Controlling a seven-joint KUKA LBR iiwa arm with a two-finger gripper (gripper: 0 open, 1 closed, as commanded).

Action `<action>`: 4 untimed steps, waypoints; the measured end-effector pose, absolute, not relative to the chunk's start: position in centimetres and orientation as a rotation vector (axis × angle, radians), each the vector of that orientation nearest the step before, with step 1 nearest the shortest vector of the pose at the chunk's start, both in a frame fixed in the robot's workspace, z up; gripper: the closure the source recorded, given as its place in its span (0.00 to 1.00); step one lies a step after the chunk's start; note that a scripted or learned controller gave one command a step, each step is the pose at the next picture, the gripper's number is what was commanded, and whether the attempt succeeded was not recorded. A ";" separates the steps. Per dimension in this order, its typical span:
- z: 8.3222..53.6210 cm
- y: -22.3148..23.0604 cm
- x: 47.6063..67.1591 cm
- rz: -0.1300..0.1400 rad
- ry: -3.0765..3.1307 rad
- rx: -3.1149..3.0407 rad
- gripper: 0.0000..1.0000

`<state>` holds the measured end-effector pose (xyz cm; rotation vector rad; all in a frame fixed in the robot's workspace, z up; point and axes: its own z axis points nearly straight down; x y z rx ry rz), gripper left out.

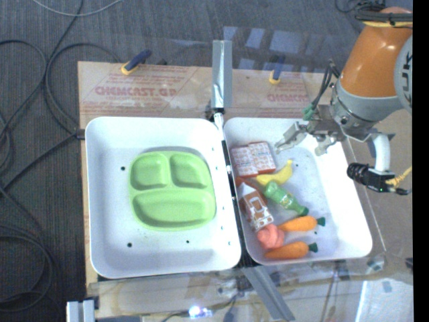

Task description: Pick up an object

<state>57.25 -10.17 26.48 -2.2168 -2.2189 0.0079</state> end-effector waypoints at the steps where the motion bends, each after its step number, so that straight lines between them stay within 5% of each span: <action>1: 11.9 -11.2 55.9 0.000 -2.399 -2.028 0.00; 2: 9.7 -11.3 55.3 -0.030 -2.462 -1.992 0.00; 3: 10.5 -11.4 55.3 -0.029 -2.459 -1.993 1.00; 4: 20.2 -6.0 60.3 0.004 -2.433 -1.987 1.00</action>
